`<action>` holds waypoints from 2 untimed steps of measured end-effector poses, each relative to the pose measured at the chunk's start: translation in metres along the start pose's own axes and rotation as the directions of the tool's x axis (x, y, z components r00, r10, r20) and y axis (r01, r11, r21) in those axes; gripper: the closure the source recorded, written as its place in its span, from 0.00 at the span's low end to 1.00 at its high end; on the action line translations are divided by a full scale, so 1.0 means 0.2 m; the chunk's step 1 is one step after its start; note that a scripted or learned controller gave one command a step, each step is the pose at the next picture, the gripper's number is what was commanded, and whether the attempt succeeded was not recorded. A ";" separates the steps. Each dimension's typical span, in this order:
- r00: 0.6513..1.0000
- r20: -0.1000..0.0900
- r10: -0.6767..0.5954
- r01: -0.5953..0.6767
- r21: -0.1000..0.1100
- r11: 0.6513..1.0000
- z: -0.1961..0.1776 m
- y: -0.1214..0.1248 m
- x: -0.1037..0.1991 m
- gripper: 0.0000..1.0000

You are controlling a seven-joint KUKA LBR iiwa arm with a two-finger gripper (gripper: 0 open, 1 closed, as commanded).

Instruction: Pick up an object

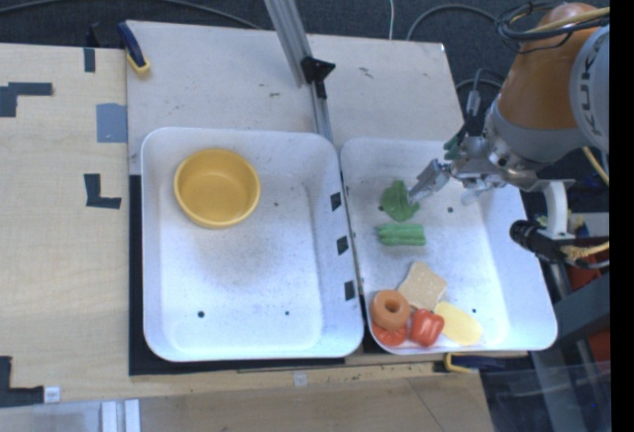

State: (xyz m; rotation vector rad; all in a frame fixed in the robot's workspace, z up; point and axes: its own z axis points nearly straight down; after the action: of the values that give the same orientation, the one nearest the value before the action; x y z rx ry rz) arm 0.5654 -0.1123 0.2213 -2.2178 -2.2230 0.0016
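The pale wooden bench [59, 252] carries a white board [228, 73], and on it two shallow white plastic bins sit side by side, their inner rims touching. The left bin [238, 321] lies well apart from the gripper's fingers [428, 184]; the right bin [515, 311] spreads directly beneath them. A slanted grey metal post [280, 4] rises from the board beyond the fingertips, near the seam between the bins. A blue-and-yellow clamp [134, 48] grips the board's far corner, farthest from the fingers. Grey tape patches [111, 122] mark the wood.
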 end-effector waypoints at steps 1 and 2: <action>1.000 0.000 0.000 0.000 0.000 1.000 0.00 0.00 0.00 0.00; 1.000 0.001 0.001 -0.001 0.004 1.000 0.22 0.01 0.00 0.00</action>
State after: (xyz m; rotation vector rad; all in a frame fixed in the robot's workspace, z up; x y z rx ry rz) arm 0.5675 -0.1113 0.1772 -2.2169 -2.2199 0.0071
